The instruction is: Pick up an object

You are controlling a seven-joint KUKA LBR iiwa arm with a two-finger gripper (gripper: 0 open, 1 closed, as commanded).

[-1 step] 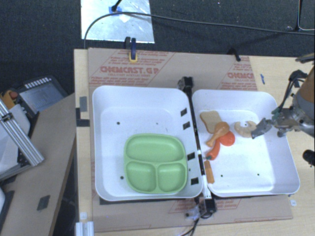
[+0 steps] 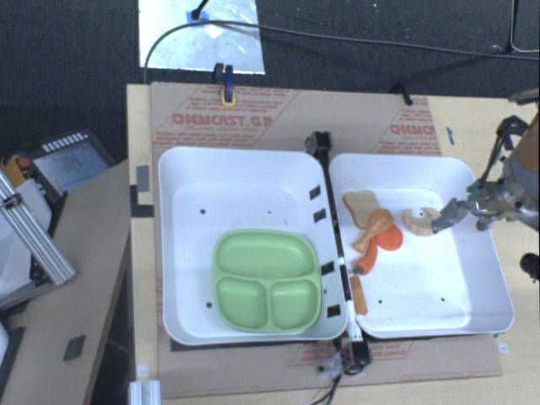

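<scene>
**A:** Well, which piece would you go for?

**B:** The pale curved piece [image 2: 416, 221] in the right bin [image 2: 472, 310], up toward two o'clock on its floor. The gripper [image 2: 447, 215] sits just at its three-o'clock side, nearly touching it.

**A:** How will it handle?

**B:** My guess is light, stiff plastic toy food, smooth and a bit slippery. I'd pinch it across the narrow width of the curve, not along its length, so it doesn't squirt out.

**A:** And the neighbours?

**B:** At its nine o'clock a tan slab [image 2: 361, 206] and an orange-red cluster [image 2: 377, 236] overlap; I can't separate them cleanly. A thin orange stick [image 2: 358, 295] lies against the bin's left wall at seven o'clock. The green divided plate [image 2: 267, 279] sits in the left bin [image 2: 181, 226].

**A:** Are the fingers spread or pressed together?

**B:** Cannot tell. The tip is a dark blur, and nothing shows between them. The arm is cut off at the frame's three-o'clock edge, too.
</scene>
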